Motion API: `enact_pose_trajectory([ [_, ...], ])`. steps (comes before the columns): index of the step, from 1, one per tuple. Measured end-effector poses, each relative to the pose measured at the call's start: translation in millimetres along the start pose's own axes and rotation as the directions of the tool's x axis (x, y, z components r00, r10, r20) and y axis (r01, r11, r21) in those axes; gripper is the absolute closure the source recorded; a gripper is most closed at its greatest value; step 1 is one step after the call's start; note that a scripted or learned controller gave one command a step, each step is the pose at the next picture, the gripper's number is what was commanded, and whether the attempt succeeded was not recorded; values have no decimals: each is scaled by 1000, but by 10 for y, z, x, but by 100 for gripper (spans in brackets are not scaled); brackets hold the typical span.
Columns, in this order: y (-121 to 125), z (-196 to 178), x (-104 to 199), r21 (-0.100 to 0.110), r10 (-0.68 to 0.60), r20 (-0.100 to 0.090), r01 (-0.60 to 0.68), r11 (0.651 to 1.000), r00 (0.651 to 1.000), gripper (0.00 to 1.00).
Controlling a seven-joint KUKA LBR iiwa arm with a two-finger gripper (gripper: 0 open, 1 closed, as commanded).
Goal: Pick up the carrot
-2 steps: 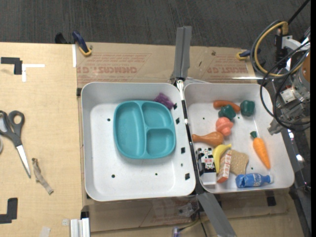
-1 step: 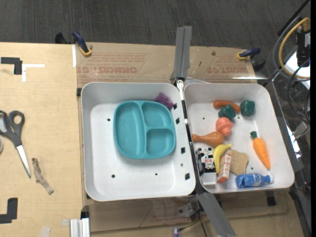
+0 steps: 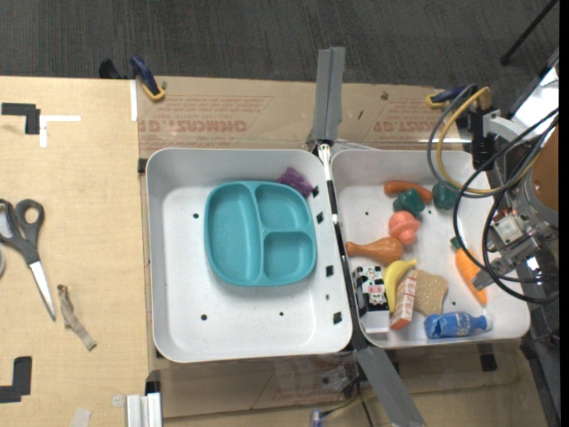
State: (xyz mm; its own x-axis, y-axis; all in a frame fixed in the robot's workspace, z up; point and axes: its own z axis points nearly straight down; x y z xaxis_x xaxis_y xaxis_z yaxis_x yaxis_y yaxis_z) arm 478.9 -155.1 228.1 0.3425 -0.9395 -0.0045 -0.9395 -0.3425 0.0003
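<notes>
The carrot is orange with a small green top. It lies slanted against the right wall of the right bin. My gripper hangs at that bin's right edge, just beside and partly over the carrot's right side. Cables and the wrist body cover much of it. Whether the carrot is between its fingers cannot be made out.
The right bin also holds a blue bottle, bread slice, banana, drumstick, cow-print carton and several other toy foods. In the left bin lie a teal divided plate and a purple item. Scissors lie far left.
</notes>
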Motion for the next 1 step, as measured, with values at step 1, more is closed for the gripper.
enact_pose_trajectory([
  [1, -137, -14, -387, 1, 99, -1, -99, 995, 995, 100],
])
